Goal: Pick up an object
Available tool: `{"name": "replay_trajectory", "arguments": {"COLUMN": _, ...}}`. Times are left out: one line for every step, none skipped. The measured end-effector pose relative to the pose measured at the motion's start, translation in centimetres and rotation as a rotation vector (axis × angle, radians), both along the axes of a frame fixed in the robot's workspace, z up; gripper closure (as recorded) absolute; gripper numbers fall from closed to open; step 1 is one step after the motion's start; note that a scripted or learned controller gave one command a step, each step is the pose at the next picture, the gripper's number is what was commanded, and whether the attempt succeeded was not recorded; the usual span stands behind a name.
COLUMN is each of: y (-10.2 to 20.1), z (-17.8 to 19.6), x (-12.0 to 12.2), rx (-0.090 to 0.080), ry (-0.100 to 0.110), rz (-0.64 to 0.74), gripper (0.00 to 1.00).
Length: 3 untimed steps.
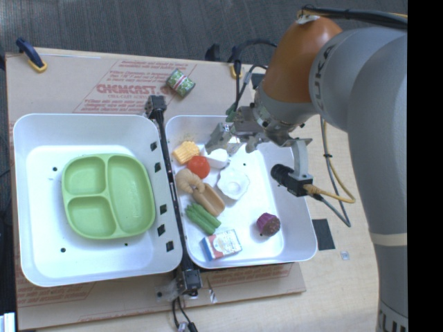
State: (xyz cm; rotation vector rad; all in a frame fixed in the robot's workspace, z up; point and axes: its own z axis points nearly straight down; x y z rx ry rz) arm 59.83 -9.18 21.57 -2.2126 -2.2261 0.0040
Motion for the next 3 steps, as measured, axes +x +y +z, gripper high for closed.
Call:
{"name": "replay_trajectory", "arguments": {"y": 1.4, "z": -2.5, "x": -12.0, "rx": 0.0, "ry": 0.001, "rz": 0.001, "gripper": 0.0}}
{"name": "replay_trajectory", "arguments": {"y": -4.5, "z": -12.1, "x": -6.6, "rx": -0.001, "ry": -0.008, "rz": 0.0, "gripper": 0.0}}
{"name": "replay_trajectory", "arguments": {"y": -4.3, "z": -10.9, "x": -6.5, "rx": 0.003, "ry": -0.008, "rz": 0.007, "gripper": 1.0}}
